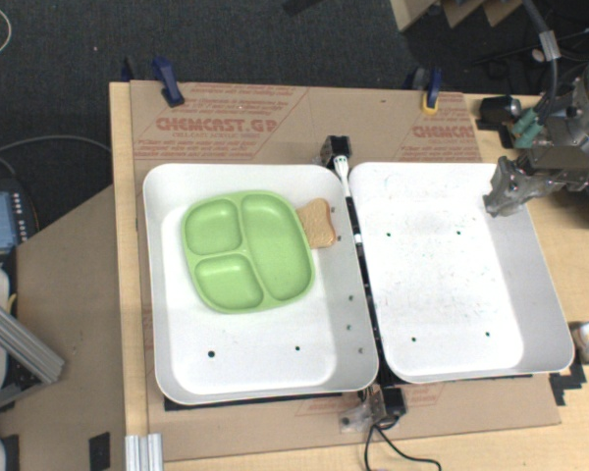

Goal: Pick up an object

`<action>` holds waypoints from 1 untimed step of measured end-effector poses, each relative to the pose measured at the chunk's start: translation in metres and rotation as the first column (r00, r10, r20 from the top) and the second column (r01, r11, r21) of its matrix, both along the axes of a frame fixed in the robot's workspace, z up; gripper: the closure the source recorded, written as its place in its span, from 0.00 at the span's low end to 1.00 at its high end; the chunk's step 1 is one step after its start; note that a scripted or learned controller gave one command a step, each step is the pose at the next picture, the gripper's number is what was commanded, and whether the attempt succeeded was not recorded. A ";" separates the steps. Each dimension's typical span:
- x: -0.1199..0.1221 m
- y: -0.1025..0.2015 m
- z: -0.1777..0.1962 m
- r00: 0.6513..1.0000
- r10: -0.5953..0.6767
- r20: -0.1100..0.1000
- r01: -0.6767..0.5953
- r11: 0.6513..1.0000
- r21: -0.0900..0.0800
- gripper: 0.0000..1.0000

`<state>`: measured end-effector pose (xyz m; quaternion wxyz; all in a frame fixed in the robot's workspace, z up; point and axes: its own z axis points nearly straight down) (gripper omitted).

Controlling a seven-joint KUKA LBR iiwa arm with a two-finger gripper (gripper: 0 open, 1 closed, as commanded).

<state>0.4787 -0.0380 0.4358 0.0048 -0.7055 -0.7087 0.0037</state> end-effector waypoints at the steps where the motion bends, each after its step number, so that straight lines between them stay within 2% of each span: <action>1: 0.005 -0.014 -0.043 1.000 -0.007 0.005 0.007 1.000 -0.001 1.00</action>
